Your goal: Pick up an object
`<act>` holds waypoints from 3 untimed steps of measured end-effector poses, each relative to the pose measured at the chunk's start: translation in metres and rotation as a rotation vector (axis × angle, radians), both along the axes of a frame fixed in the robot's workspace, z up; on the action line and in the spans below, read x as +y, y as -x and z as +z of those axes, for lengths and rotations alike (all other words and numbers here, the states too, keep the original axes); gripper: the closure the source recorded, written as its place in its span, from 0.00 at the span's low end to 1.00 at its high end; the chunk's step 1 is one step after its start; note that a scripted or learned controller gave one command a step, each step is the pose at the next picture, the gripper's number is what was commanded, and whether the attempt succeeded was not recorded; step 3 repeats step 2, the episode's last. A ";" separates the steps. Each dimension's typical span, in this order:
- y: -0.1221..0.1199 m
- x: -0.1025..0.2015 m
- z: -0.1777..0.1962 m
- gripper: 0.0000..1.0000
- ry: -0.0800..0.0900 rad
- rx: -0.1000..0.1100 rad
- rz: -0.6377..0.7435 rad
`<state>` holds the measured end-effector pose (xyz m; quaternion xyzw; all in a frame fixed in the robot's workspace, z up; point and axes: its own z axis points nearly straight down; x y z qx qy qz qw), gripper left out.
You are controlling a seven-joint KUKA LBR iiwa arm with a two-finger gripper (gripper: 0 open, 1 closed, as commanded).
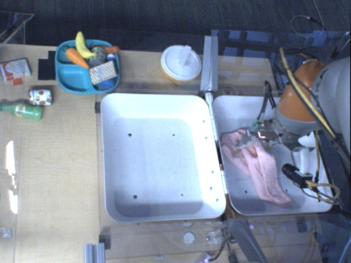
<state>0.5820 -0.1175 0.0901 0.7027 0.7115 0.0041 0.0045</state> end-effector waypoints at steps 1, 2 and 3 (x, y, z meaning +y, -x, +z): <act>-0.003 0.001 0.012 1.00 0.000 -0.007 0.002; -0.028 0.038 0.095 1.00 0.001 0.008 0.217; -0.028 0.038 0.095 1.00 0.001 0.008 0.217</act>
